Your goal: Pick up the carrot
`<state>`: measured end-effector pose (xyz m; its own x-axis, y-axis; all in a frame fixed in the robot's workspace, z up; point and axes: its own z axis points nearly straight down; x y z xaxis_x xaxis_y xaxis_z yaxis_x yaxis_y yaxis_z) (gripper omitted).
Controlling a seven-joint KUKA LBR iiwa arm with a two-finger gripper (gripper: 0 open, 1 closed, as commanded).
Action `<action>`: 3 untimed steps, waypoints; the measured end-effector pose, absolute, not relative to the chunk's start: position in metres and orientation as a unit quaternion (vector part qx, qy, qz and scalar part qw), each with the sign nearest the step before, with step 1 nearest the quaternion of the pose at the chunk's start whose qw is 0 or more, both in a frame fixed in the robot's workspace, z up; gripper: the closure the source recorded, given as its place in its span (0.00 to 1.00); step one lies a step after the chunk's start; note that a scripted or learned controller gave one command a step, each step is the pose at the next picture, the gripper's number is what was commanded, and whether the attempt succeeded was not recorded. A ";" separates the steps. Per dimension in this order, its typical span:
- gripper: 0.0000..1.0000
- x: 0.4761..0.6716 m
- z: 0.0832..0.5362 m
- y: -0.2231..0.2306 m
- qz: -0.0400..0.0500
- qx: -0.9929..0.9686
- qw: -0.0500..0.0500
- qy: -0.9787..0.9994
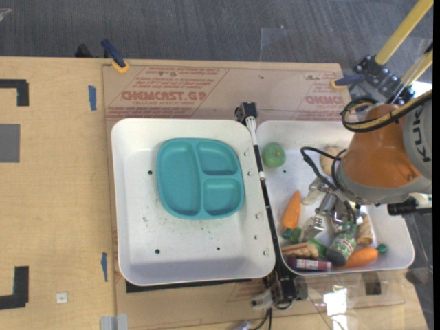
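Lying just left of the hand [335, 215], carrot [292, 210] untouched, finger state unclear

Orange carrot [292, 210], teal plate [200, 178], white bins [137, 205]

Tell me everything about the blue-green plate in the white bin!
The plate is teal, looks like smooth plastic, and has rounded corners. Raised ridges split it into three sections: one big one on the left and two smaller ones on the right. It lies flat, a little turned, in the upper middle of the left bin. It touches just the bin floor.
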<state>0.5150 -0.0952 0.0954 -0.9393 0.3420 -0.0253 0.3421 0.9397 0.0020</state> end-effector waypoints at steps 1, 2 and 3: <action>0.00 0.512 0.094 -0.096 0.000 0.301 0.010 0.954; 0.00 0.551 0.094 -0.095 0.003 0.430 0.009 0.903; 0.00 0.651 0.094 -0.107 0.004 0.483 0.010 0.875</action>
<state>0.6506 -0.1075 0.0938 -0.5327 0.8462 -0.0139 0.8460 0.5329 0.0160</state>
